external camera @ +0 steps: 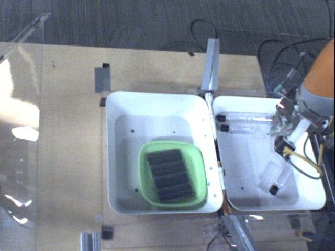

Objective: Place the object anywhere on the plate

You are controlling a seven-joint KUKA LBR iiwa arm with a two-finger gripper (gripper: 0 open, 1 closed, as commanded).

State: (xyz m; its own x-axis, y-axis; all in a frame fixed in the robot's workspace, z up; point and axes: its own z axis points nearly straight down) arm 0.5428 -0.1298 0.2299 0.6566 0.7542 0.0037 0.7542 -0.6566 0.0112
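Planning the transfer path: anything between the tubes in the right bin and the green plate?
Only the bins' adjoining walls. The tubes lie in the right bin; the green plate in the left bin already carries a dark ridged block.

— Arm, item one?
— KUKA iiwa arm [320, 88]: orange band [322, 75], rounded, topmost; pale grey collar directly beneath it.
— Below the collar?
— Wrist assembly [293, 116]: grey and white angular metal parts, dark recesses between them, detail blurred.
— Cabling?
— Yellow cable [303, 158], looping out beside the end effector; thin dark wires [282, 75] trailing behind the wrist.
— Markings, screws?
— None legible at this resolution.
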